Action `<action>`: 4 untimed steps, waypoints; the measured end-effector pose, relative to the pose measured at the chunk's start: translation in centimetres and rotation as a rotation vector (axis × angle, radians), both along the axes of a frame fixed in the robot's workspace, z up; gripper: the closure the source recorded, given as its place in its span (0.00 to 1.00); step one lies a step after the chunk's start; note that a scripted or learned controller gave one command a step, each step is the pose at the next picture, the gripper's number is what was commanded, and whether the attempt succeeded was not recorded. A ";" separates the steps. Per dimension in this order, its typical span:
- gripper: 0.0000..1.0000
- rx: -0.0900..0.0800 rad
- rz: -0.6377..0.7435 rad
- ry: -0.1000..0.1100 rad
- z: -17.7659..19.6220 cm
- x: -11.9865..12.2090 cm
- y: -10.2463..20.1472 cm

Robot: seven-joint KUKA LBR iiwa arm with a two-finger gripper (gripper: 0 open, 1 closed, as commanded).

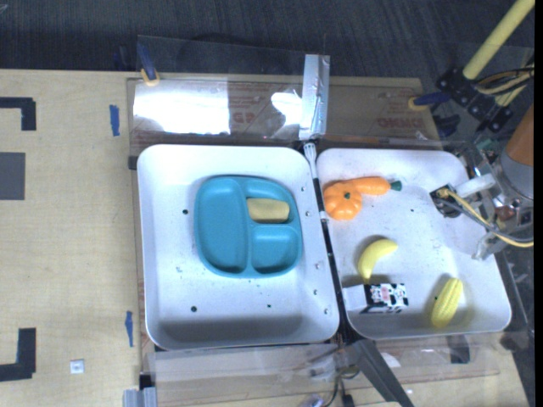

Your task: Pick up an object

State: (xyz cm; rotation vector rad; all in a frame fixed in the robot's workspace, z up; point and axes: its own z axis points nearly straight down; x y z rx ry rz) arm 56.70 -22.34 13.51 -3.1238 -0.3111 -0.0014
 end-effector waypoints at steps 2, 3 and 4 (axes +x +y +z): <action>0.00 0.027 -0.006 0.042 -5.3 4.6 0.6; 0.00 0.000 0.124 -0.004 5.4 -0.4 3.0; 0.00 0.002 0.001 0.010 0.4 -1.8 0.6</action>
